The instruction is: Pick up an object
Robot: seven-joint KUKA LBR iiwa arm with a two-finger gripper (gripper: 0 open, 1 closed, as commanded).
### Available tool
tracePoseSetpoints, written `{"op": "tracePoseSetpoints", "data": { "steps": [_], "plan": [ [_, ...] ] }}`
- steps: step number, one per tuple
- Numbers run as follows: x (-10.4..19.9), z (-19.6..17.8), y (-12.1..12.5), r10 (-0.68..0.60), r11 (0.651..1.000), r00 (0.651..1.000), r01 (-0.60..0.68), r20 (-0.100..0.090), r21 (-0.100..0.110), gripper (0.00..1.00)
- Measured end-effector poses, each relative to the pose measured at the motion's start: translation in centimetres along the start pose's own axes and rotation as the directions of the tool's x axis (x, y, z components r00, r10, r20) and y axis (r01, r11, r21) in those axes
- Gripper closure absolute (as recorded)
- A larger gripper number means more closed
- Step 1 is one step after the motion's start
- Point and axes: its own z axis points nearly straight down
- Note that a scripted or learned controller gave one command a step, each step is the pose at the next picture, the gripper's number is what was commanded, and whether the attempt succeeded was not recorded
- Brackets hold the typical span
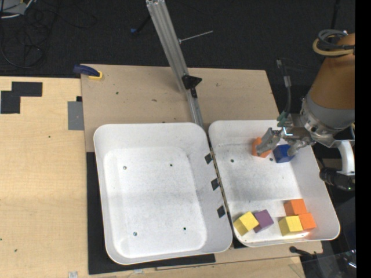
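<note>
My gripper [278,142] hangs low over the far part of the right bin [255,184], reaching in from the right. An orange block [259,148] lies right at its left side, and a blue block [283,154] sits just below and in front of it. The gripper body partly covers both blocks, and I cannot make out whether either one is gripped. Near the bin's front edge lie a yellow block [246,222], a purple block [264,218], a second yellow block [290,225] and two orange blocks [295,205] [308,220].
The left bin [151,190] stands beside the right one, with black clips [215,183] along the shared rim. A slanted aluminium bar [172,45] rises behind the bins. The arm's grey body with its orange band [335,74] stands over the right edge.
</note>
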Motion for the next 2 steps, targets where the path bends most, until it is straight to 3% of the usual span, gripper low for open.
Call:
{"op": "tracePoseSetpoints", "data": {
  "steps": [1, 2],
  "plan": [
    [-0.1, -0.3, 0.1, 0.003, 1.0, 1.0, -0.003, 0.001, -0.006, 0.0],
    [0.2, 6.2, 0.2, 0.002, 1.0, 1.0, -0.002, 0.0, 0.001, 0.0]
  ]
}}
